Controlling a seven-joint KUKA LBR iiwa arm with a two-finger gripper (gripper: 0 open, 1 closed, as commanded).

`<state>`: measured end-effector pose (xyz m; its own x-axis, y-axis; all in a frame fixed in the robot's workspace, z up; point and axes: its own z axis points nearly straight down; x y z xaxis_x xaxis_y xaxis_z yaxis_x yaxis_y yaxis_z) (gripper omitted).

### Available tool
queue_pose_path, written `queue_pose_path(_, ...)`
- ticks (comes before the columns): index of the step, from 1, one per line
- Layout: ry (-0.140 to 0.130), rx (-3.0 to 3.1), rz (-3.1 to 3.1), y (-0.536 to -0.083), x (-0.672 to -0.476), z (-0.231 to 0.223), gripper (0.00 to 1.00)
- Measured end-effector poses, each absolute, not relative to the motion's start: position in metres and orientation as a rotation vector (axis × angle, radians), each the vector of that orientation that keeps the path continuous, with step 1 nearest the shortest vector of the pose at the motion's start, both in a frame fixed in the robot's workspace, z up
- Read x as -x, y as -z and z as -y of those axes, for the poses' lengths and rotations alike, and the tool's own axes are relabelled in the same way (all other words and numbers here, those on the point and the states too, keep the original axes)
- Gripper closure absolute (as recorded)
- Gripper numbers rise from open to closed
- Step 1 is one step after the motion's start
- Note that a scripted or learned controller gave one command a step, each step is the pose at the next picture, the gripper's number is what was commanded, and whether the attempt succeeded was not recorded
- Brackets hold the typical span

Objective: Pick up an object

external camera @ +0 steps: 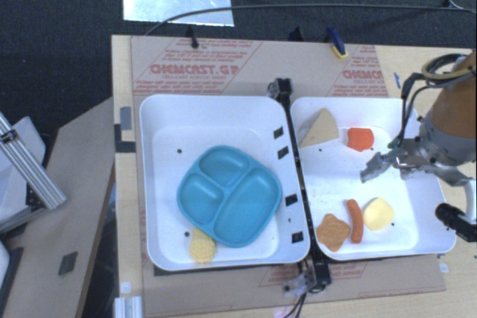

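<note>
The right bin (pixel 417 238) holds several toy foods. A tan cheese wedge (pixel 320 129) lies at its far left and a red-orange piece (pixel 361 138) sits beside it. Near the front are an orange sausage (pixel 355 220), a pale yellow round piece (pixel 378 214) and an orange-brown biscuit (pixel 333 231). My gripper (pixel 373 169) reaches in from the right, over the bare middle of this bin. It is below the red-orange piece and above the sausage, and touches neither. Nothing is seen in it.
The left bin (pixel 164 160) bears a blue divided plate (pixel 229 194), with a small yellow corn-like piece (pixel 201 245) at its front edge. A black divider with clips (pixel 292 175) runs between the bins. The arm's orange-banded wrist (pixel 451 115) hangs over the right bin's right side.
</note>
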<state>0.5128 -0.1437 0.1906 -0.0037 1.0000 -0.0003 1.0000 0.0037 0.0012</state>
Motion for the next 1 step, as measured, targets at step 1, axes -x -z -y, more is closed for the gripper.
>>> queue_pose_path(1,0.002,-2.221,-2.225,-0.1443,-0.5193,0.1490,0.00)
